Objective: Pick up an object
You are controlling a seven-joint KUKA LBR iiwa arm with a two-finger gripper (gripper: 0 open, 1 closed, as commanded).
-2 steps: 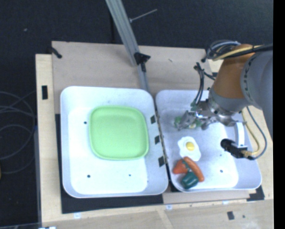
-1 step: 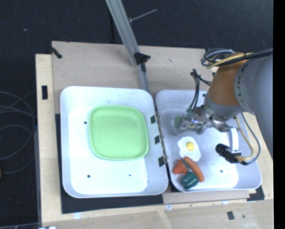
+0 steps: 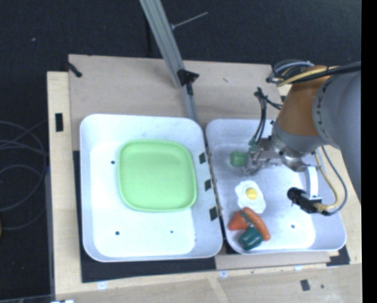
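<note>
Claw [image 3: 254,160] is down in the right-hand shallow white bin [image 3: 327,232], near that bin's back-left corner. Can't tell how it's set from this angle, wrist blocks it. A small green object [image 3: 238,159] sits just beside the tip, on the side toward the bin's left wall. Touching or apart: can't tell. Nothing visibly held.

Grey arm with the orange band [image 3: 305,115] comes in over the bin's back-right corner. Black cable fitting [image 3: 300,199] hangs off the wrist, over the bin floor near the right wall.

Other candidates in the same bin: a toy fried egg, white with a yellow yolk [image 3: 250,194], mid-bin toward the left wall. At the front-left corner, an orange carrot-like piece [image 3: 247,218] touching a dark green chunk [image 3: 252,238].

Left white bin [image 3: 96,137] carries a light green square plate [image 3: 157,175], roughly centred.

Handling, my read: the green object is the nearest target. Looks like light, rigid toy plastic, probably smooth, so it may skid or squirt out if pinched off-centre. Take it across its narrow middle, fingers straddling it, coming straight down. It's not far from the left wall, so the wall-side finger needs room. The egg is flat and low, harder to get fingers under; a poor second choice.
</note>
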